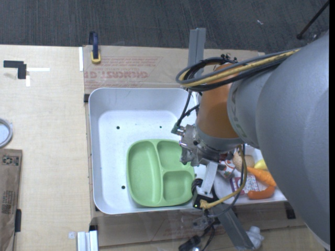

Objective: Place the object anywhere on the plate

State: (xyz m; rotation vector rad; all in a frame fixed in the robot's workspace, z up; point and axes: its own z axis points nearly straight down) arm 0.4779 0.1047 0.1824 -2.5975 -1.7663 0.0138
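Now, the claw hangs at the near rim of the green plate, tucked under the wrist, so I can't tell whether it's spread or closed, or carrying anything. If it has the object, the clean move is straight down over the compartment just beside it, let go low, then lift clear. If not, the likely candidates lie behind the claw in the other bin: an orange carrot, a yellow piece, a printed packet, all crowded together. The shared bin walls between them and the plate are the obstacle; the plate's own white bin leaves roomy floor beyond.
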